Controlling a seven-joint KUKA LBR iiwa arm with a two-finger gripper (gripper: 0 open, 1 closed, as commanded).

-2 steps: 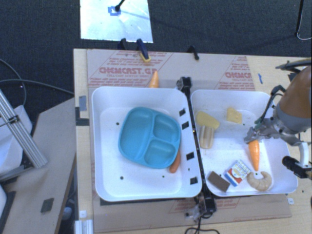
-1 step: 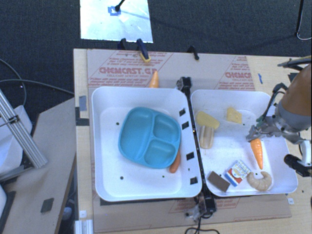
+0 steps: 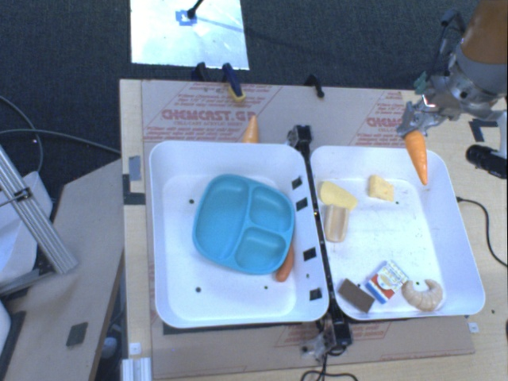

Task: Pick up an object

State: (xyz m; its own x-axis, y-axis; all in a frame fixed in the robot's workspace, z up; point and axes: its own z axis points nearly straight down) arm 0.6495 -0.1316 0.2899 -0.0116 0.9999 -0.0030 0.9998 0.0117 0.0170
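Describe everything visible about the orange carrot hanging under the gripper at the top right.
The carrot is a smooth, plastic-looking orange cone, wide end up and tip pointing down, slightly tilted. Its top sits between the fingers of the gripper, so it appears held. It hangs over the far right corner of the right bin, its tip near the rim; whether it touches the bin cannot be told. No leafy top is visible.
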